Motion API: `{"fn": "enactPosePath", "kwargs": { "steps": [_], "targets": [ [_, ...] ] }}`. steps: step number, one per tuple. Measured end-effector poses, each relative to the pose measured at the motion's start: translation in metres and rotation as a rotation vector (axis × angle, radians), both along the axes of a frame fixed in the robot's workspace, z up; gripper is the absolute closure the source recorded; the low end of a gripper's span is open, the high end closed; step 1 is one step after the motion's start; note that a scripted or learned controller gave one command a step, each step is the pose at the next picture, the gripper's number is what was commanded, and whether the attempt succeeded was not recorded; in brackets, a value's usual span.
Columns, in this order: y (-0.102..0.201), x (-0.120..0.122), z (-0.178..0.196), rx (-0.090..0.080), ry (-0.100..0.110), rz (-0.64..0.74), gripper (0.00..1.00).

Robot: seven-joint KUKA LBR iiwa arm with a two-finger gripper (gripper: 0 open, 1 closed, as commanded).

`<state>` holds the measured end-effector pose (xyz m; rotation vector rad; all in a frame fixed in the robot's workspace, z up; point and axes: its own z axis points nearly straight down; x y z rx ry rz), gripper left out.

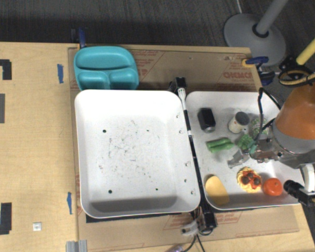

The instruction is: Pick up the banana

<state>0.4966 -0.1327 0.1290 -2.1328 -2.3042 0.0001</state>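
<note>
On the bench: two white bins side by side. Left bin (94, 193) holds no objects, just specks and scuffs on its floor. Right bin (220, 100) holds the clutter.

Count in the right bin: one banana (216, 189), yellow, at the near-left corner, touching or almost touching the front wall. One black block (206, 118) near the far-left. One cream cup-like piece (238, 122) to its right. One green piece (219, 144) mid-bin, more green bits (248, 140) beside the arm, too tangled to count. One pizza-slice toy (249, 178) and one red-orange ball (273, 187) near the front, close together, well right of the banana.

Arm (303, 121) reaches in from the right, orange band visible. Gripper (256, 150) sits over the green bits, well apart from the banana. Finger state: cannot tell.

One teal tray (106, 67) sits behind the left bin.
</note>
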Motion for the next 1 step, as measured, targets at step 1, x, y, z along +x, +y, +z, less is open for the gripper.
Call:
{"fn": "enactPosePath", "kwargs": {
  "steps": [1],
  "targets": [
    [0.0380, -0.0166, -0.0433, 0.000, -0.003, 0.015, 0.00]
  ]
}}
